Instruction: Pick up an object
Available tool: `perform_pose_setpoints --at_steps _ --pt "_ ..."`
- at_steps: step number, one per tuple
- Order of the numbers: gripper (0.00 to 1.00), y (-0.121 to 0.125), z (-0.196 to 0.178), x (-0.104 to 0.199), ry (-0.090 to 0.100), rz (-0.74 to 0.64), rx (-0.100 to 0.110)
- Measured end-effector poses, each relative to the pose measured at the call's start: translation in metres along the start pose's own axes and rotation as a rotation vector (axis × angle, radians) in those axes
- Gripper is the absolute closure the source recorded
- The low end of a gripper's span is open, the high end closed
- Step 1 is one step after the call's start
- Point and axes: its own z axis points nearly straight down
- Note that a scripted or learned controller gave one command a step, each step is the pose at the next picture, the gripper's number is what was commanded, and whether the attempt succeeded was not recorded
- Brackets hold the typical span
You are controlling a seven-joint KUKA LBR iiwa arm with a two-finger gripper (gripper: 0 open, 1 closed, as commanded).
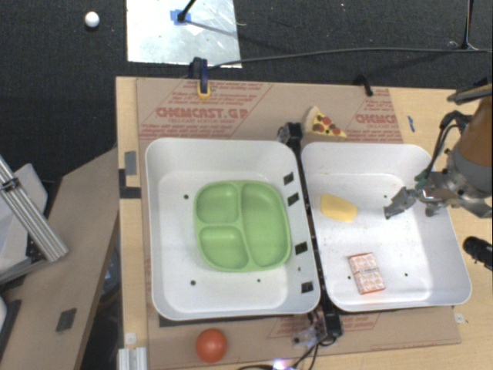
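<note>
Reaching in from the right, the gripper (412, 200) hangs over the right bin (447, 284) with nothing between its fingers; whether they are parted or closed cannot be made out at this angle. Two candidates lie in that bin: a yellow piece (338, 207) just left of the gripper, near the bin's left wall, and a pink packet (366, 273) nearer the front edge. The yellow piece looks the better target, being closest and clear of its neighbour. To do this step well, the arm should centre itself above the piece's middle before descending, turn the wrist so the fingers span its short side, and come straight down so neither finger nudges it aside. It looks smooth and rounded, so a grip low on its body would probably hold better than one near the top. The left bin (166, 206) holds a green plate (242, 225), and a red ball (211, 344) sits on the bench in front; neither matters here.
</note>
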Motion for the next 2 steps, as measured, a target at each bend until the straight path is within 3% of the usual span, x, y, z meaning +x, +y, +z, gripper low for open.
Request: perform_pose_setpoints --at_steps 1,2 --pt "0.0 0.003 -0.007 0.001 -0.003 -0.003 -0.013" --pt "0.0 -0.001 0.049 0.009 -0.001 -0.002 -0.01"
